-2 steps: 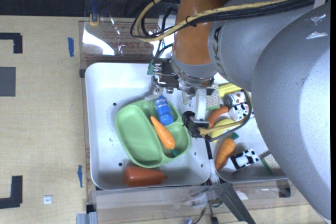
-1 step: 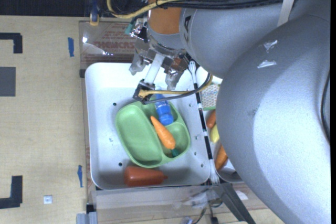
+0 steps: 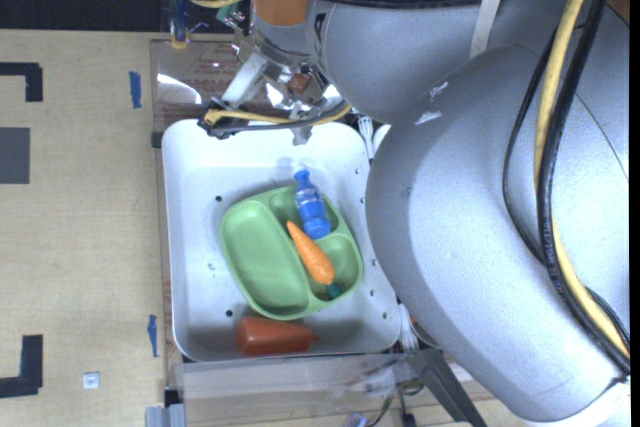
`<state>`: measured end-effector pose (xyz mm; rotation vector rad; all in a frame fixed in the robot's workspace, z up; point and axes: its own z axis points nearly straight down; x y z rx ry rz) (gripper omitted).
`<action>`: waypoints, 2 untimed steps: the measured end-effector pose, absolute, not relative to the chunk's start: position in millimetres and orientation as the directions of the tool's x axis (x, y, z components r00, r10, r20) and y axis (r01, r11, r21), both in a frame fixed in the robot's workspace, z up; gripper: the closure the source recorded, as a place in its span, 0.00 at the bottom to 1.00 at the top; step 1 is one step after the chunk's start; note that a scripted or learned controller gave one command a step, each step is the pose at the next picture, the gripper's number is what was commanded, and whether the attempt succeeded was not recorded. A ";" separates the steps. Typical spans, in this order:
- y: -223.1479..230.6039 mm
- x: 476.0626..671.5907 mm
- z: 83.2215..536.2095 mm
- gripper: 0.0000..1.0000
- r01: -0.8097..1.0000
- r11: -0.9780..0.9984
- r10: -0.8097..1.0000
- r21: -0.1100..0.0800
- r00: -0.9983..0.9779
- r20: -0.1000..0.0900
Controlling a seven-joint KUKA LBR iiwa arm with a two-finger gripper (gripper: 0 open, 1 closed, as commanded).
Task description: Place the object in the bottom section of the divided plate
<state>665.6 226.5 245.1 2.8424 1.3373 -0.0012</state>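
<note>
Sausage [image 3: 276, 335] lies at six o'clock of the plate [image 3: 262, 260]; pincer [image 3: 298, 93] state indiscernible; descend squarely over it.

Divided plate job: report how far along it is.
Done: a carrot and a blue bottle lie in the green divided plate, the carrot across its divider. In hand: nothing visible; the hand sits above the bin's far edge. Left: a red sausage-like object lies in the bin beside the plate.
</note>
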 end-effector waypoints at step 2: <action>221.8 654.3 130.4 1.00 0.390 -0.921 0.390 -0.001 0.921 0.000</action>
